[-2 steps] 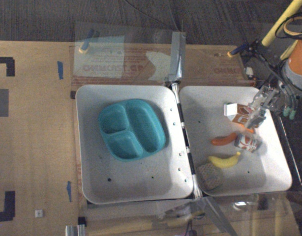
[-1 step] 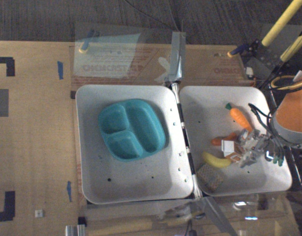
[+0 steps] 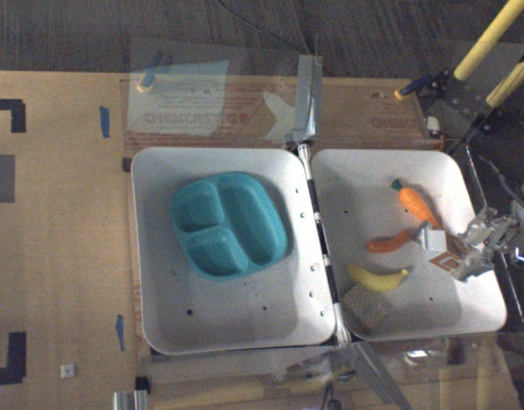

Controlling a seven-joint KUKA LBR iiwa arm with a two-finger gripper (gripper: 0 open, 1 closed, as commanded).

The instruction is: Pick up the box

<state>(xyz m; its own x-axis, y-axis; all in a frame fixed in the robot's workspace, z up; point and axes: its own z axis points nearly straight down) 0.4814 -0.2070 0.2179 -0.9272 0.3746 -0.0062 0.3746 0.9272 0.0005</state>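
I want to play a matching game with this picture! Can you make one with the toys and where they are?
Things:
1. teal plate
2. carrot
3. banana
4. tan sponge

Places:
A. near the front edge of the right bin, just below the banana
B. alone in the left bin
C. toward the back of the right bin, orange with a green top
D. in the right bin, between the orange sausage-shaped toy and the sponge

Pairs: 1-B, 2-C, 3-D, 4-A
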